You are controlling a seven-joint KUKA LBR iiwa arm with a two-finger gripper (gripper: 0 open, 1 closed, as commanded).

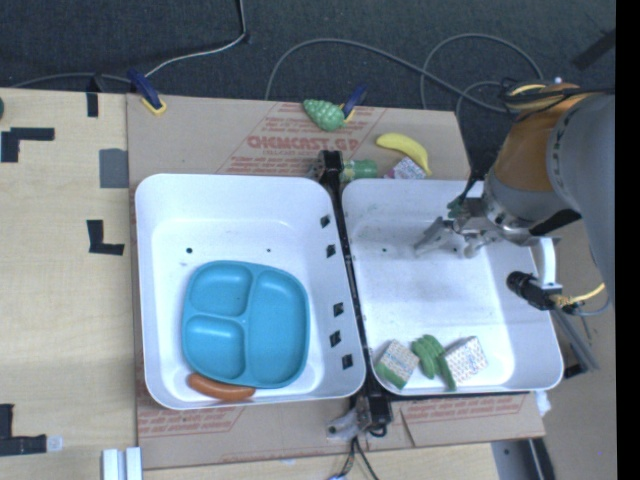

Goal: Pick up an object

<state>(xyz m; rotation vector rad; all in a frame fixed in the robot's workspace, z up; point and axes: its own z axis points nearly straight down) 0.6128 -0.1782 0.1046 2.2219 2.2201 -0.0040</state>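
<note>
Three small objects are seen along the lower edge of the right bin (pixel 500 298): a pale packet (pixel 396 362), a green vegetable-shaped toy (pixel 432 356) just beside it, and a silvery patterned packet (pixel 466 358) next to that. All three lie toward the lower right of the frame, well below the gripper (pixel 447 236), which is placed over the upper middle of the same bin. The left bin (pixel 165 228) is occupied by a blue divided plate (pixel 245 323), with an orange sausage-shaped toy (pixel 220 388) touching its lower rim. Both bins are set on a brown cardboard sheet (pixel 260 143) over a light wooden bench; a yellow banana (pixel 404 150) and a green object (pixel 324 114) are left on the cardboard above the bins, and dark carpet with cables is seen beyond. The gripper's fingers are spread apart above the bare bin floor, and nothing is held between them.
</note>
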